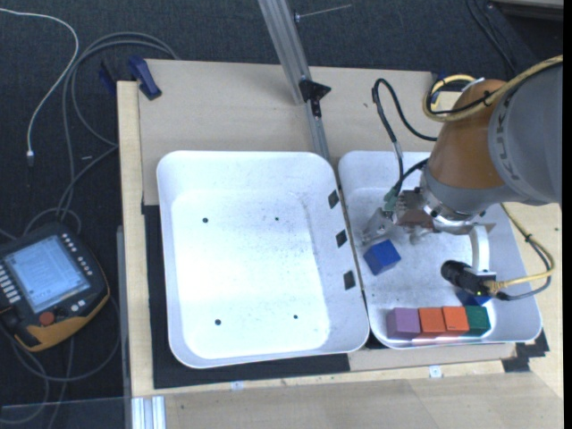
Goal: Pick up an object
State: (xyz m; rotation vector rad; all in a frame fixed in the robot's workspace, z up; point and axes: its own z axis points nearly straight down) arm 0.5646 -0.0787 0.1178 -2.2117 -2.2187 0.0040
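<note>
Pendant: at the far left of the frame, on the dark floor, we note a teach pendant [45,280] with a lit screen; it plays no part in the pick.

Left bin: the left bin [179,186] occupies the centre-left of the frame; we see nothing but dark specks on its floor.

Right bin: the right bin [357,172] sits just beside it, toward centre-right, and holds every candidate object.

Blue cube: a blue cube [382,256] rests on the right bin's floor near that bin's left wall, tilted relative to the bin edges. We judge it the likeliest target.

Gripper: the gripper [393,226] hangs just above and slightly right of the blue cube in the picture. Its state we cannot tell, because the wrist and cabling hide the tips.

Block row: along the lower edge of the right bin lie a purple block [407,322], an orange block [432,320], a red-orange block [455,318] and a green block [476,319], touching side by side.

Arm: the arm [500,141] enters from the upper right.

Progress: we judge the approach largely made; no object shows as lifted. Closing on an object and raising it remain.
</note>
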